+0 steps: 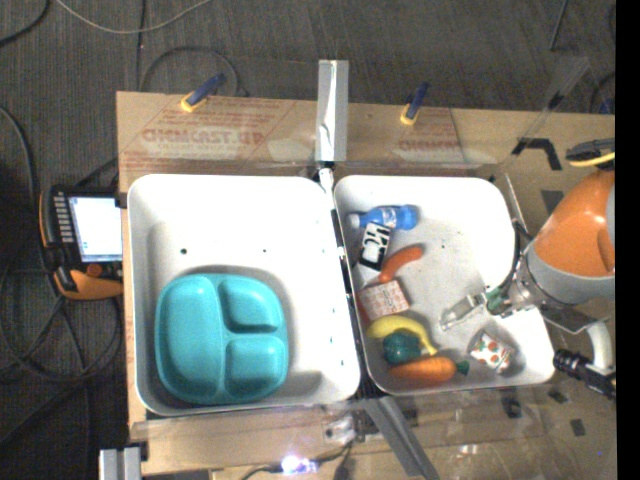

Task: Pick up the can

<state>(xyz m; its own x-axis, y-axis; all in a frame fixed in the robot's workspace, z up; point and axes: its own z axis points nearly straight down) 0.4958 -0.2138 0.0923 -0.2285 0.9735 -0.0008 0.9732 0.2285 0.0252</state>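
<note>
My claw (462, 313) low in the right bin (470, 193), fingers slightly parted, grasping nothing, tips over bare bin floor, the can (492, 352) just beside and below it, near the bin's front right corner, untouched

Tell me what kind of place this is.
Probably a robotics lab bench for pick-and-place trials: two white bins clamped to a board, a grey-and-orange robot arm reaching in, loose cables on the carpet, and a handheld controller alongside.
</note>
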